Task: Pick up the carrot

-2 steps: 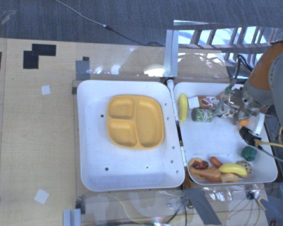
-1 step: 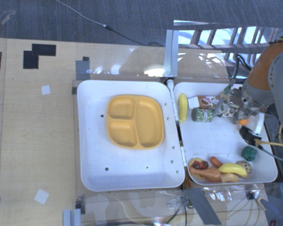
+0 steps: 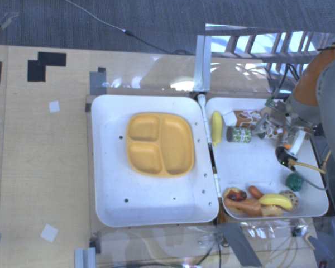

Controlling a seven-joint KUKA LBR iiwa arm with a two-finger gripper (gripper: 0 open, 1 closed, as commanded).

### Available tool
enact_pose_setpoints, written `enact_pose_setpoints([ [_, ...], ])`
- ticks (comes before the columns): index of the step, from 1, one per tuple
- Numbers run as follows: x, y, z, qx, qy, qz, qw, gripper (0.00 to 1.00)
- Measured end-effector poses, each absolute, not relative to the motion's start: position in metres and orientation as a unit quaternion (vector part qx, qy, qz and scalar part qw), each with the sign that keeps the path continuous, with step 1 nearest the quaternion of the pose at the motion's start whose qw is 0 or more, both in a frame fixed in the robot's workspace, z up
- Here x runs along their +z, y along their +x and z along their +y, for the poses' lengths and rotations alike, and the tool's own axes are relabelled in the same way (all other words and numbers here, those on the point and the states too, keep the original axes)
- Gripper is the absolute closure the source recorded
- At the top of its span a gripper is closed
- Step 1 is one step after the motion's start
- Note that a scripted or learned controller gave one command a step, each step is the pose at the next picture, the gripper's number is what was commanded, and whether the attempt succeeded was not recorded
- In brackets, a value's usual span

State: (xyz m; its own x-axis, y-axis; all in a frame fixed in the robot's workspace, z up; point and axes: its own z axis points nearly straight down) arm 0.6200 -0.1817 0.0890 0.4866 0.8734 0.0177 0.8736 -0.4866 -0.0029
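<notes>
Nearest the viewer, along the lower edge of the right bin [image 3: 251, 166], sits a huddle of toy food. Within it the carrot [image 3: 247, 206] lies on its side, orange and tapered, with a small dark-spotted pizza slice [image 3: 235, 194] touching it on the left and a short red sausage [image 3: 255, 192] just above. One yellow banana [image 3: 276, 201] rests across the right end of the pile, beside a pale speckled piece [image 3: 290, 196] too small to identify. Slightly further back and to the right is a dark green round item [image 3: 294, 181].

At the far side of the same bin, a second banana [image 3: 216, 127] stands lengthwise against the left wall, next to a green can [image 3: 239, 134] lying on its side and a red-and-white packet [image 3: 247, 118].

To the left, the other white bin [image 3: 111, 166] holds a yellow divided plate [image 3: 159, 144] with three compartments, set near its middle.

From the right, the grey arm [image 3: 329, 94] with its orange band reaches over the right bin. Its gripper [image 3: 274, 123] hangs over the far right corner, well apart from the carrot; whether it is spread or closed cannot be told from this angle.
</notes>
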Motion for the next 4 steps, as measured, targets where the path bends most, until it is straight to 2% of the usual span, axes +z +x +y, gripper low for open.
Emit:
enact_pose_setpoints([
  [1, 0.103, 0.623, -0.183, -0.0088, -0.86, -0.511, -0.002, 1.0],
  [2, 0.103, 0.623, -0.184, -0.0083, -0.86, -0.511, -0.002, 0.0],
  [3, 0.089, 0.566, -0.181, -0.0065, -0.901, -0.434, -0.001, 0.0],
  [4, 0.091, 0.511, -0.182, -0.0104, -0.924, -0.382, -0.003, 0.0],
])
